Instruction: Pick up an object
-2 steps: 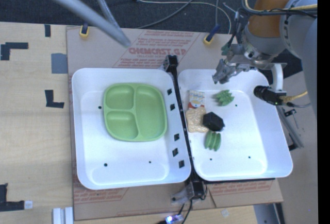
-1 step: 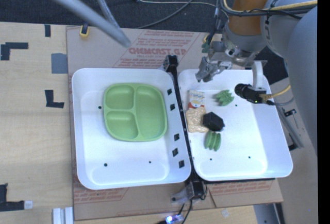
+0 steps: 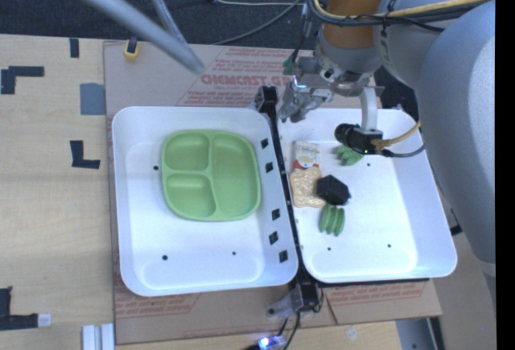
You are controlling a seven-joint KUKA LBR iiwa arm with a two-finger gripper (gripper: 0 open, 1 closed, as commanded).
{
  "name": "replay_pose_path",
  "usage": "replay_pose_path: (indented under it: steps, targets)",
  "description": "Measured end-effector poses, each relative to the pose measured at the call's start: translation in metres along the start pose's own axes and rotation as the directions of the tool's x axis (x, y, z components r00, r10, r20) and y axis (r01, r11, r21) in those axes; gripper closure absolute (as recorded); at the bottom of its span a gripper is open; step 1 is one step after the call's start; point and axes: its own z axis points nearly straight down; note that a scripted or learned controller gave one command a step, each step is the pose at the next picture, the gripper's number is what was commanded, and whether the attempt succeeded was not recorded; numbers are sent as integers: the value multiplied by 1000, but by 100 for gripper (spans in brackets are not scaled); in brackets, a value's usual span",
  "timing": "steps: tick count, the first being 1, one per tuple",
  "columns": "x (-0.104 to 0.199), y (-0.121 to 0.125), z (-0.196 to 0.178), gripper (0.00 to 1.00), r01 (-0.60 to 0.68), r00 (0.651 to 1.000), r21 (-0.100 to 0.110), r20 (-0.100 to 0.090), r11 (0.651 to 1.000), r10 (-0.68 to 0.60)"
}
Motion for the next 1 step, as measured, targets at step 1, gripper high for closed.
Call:
replay_pose_path:
  steps: [1]
  targets:
    - [43, 5, 5, 100, -2, 1000, 1, 2, 1000, 2]
